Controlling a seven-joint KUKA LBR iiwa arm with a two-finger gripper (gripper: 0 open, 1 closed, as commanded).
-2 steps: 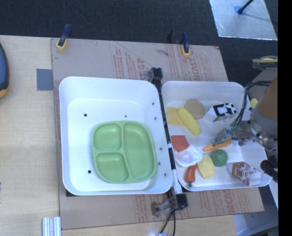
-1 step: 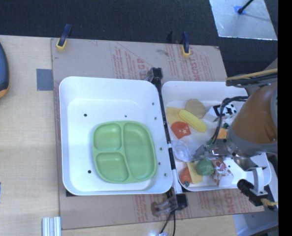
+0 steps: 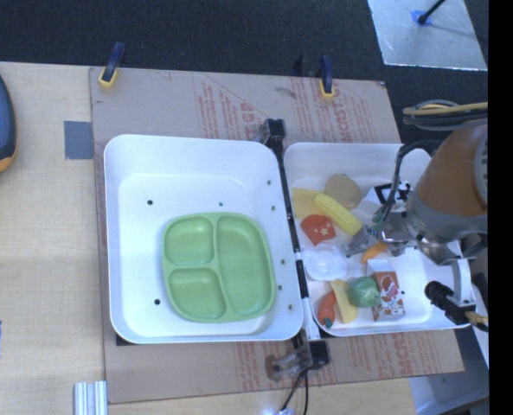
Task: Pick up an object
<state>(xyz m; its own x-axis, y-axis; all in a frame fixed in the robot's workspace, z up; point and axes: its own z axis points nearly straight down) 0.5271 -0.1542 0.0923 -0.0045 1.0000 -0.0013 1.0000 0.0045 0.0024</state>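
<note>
Two white bins (image 3: 118, 232), one green tray (image 3: 218, 266) (three compartments), one pincer (image 3: 366, 242), its opening impossible to judge.

You have crowded ground in the right bin (image 3: 301, 158): a yellow corn cob (image 3: 336, 213), a red tomato (image 3: 317, 228), a tan round piece (image 3: 343, 188), a clear cup (image 3: 324, 263), a green ball (image 3: 362, 291) and a small printed box (image 3: 387, 296) lie touching or just beside one another, with only thin gaps between them. The arm (image 3: 451, 188) covers that bin's right side. In the left bin (image 3: 118, 232), the green divided plate (image 3: 218, 267) fills the middle, leaving you a bare strip along the far wall and left wall.
</note>
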